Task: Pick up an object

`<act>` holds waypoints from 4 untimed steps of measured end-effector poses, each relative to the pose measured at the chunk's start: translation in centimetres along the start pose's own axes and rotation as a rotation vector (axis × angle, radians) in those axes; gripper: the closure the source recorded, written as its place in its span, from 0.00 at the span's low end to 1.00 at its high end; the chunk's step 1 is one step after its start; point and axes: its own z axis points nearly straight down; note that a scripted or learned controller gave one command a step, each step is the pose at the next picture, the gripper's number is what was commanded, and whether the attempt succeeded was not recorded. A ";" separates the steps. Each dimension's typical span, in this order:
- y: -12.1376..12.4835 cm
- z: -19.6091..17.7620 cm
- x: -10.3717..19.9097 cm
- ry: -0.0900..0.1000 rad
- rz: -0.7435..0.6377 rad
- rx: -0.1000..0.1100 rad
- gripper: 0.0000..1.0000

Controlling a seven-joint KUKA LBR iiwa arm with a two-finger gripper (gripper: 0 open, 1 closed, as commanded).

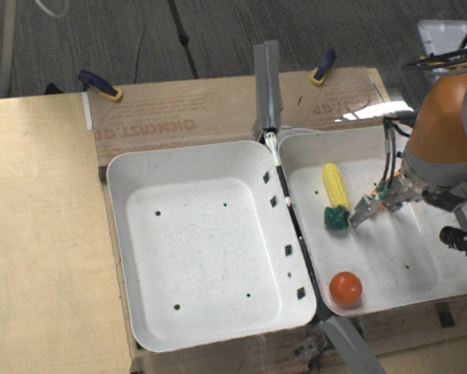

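Two white bins side by side on bench. Arm (449, 128) reaches in from right, over right bin (421, 286). Gripper (362, 212) low in right bin, tip just beside green end of corn (335, 195); grip state cannot be told, nothing seen held. Corn lies near bin's left wall, yellow cob pointing to far side, green end nearest gripper. Tomato (346, 288) sits near front edge of right bin, well apart from gripper. Left bin (133, 260) beside it, sharing middle divider.
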 end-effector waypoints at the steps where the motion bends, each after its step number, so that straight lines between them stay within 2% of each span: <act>1: -5.2 0.0 4.7 0.000 0.028 0.001 0.00; 2: 5.9 0.0 3.4 -0.002 0.184 0.000 0.00; 3: -0.9 -0.2 6.8 0.000 0.223 0.001 0.00; 4: 7.0 0.0 -0.5 -0.002 0.301 0.000 0.00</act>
